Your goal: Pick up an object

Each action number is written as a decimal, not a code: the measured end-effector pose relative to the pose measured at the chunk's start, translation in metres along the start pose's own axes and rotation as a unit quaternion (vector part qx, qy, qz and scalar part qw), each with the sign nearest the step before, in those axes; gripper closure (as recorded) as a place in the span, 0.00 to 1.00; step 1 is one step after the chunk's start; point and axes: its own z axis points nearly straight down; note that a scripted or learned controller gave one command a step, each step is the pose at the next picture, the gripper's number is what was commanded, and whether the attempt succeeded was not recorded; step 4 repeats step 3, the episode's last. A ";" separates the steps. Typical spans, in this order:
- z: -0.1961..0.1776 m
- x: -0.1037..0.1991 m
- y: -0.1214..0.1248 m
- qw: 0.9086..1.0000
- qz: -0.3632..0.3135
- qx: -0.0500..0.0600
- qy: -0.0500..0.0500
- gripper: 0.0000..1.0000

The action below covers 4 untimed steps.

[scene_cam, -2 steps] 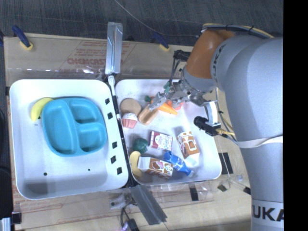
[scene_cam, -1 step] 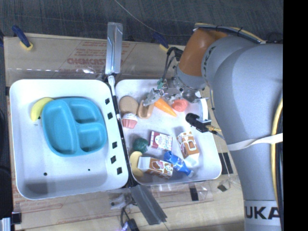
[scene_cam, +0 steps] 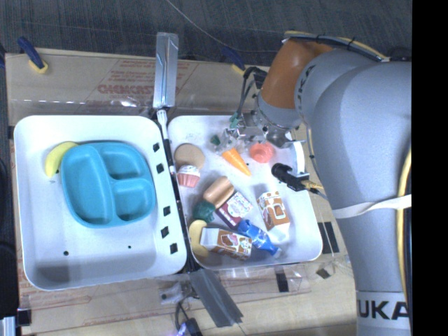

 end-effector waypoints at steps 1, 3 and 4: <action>-0.103 0.080 -0.044 1.000 0.029 -0.007 -0.001 1.00; -0.093 0.093 -0.049 1.000 -0.020 -0.005 -0.001 1.00; -0.093 0.093 -0.049 1.000 -0.020 -0.005 -0.001 1.00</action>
